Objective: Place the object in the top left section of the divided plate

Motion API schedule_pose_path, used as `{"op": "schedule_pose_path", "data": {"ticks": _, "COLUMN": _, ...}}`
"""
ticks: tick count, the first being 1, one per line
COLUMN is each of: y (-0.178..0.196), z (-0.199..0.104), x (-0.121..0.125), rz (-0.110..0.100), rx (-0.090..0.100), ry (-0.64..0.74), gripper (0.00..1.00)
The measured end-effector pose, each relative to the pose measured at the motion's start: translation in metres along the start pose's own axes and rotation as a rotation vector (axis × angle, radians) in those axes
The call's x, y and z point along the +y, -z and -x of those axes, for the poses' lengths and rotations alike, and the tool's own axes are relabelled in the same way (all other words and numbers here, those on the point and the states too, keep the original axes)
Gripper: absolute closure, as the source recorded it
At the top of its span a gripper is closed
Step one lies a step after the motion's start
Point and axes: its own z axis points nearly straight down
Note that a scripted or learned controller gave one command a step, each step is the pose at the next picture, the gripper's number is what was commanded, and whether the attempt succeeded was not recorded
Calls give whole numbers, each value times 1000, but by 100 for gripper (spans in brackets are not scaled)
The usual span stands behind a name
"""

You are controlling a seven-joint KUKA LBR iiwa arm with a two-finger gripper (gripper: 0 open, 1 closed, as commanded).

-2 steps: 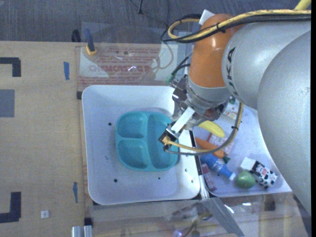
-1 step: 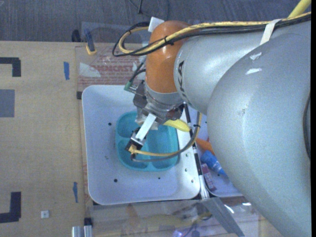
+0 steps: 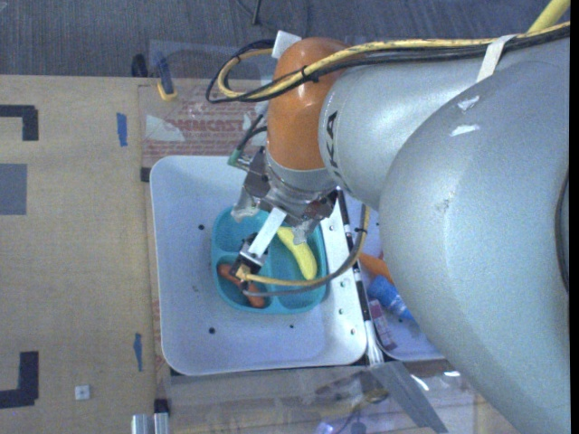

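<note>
There are two white bins on the bench. I see the left bin point(image 3: 181, 242) well. The big grey arm point(image 3: 434, 152) covers most of the right bin point(image 3: 412, 351).

One blue plate point(image 3: 224, 242) with walls inside it sits in the middle of the left bin. Two things lie in the plate. One is a long yellow thing point(image 3: 300, 253), on the plate's right side. The other is a small orange-red thing point(image 3: 257, 299), low down near the plate's front rim. Neither is held.

There is one claw point(image 3: 246, 208). It hangs over the far left part of the plate, under the arm's orange band point(image 3: 303, 107). From here I cannot tell if it is spread or pressed together, and the wrist hides the top of the plate.

In the right bin, two things peek out beside the arm: one blue thing point(image 3: 391, 298) and one orange thing point(image 3: 373, 265).

Two short bits of blue tape point(image 3: 120, 129) are stuck on the brown bench point(image 3: 72, 242), to the left of the bins.
</note>
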Motion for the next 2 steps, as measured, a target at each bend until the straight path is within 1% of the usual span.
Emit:
{"op": "schedule_pose_path", "data": {"ticks": 1, "y": 10, "z": 0, "x": 1, "rz": -1, "rx": 0, "ry": 0, "gripper": 100}}
{"op": "schedule_pose_path", "data": {"ticks": 2, "y": 69, "z": -14, "x": 64, "rz": 2, "rx": 0, "ry": 127, "gripper": 100}}
